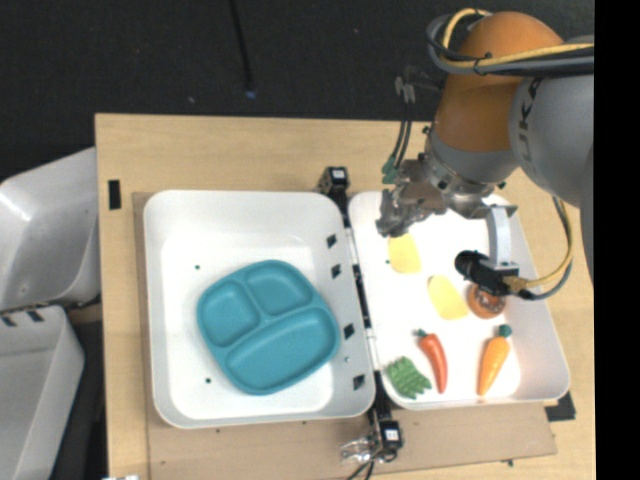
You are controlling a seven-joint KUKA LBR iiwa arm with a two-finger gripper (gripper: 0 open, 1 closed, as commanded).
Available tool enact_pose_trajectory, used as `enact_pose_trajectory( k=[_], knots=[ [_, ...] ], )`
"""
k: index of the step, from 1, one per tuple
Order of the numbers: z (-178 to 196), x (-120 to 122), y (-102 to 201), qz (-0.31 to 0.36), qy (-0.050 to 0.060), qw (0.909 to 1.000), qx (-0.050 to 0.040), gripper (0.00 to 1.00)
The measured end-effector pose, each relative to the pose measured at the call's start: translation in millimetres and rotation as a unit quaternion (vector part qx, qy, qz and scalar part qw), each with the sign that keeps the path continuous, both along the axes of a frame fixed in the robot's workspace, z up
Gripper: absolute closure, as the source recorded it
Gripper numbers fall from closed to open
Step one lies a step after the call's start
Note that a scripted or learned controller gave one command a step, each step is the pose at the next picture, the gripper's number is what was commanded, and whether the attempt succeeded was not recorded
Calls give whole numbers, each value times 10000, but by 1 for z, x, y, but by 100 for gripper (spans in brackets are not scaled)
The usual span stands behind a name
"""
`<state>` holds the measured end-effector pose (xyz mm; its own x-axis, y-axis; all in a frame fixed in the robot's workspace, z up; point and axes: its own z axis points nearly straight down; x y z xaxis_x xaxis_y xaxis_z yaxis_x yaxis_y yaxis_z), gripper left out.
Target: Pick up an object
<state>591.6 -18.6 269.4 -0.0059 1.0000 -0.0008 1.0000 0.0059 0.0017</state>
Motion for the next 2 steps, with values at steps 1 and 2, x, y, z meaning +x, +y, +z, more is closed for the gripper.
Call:
enact_pose_trajectory(
  k=[1,2],
  knots=[
    [-17,12,46,-1,12,10000,4,100],
    [-12,20,93,3,-1,10000,7,100]
  ],
)
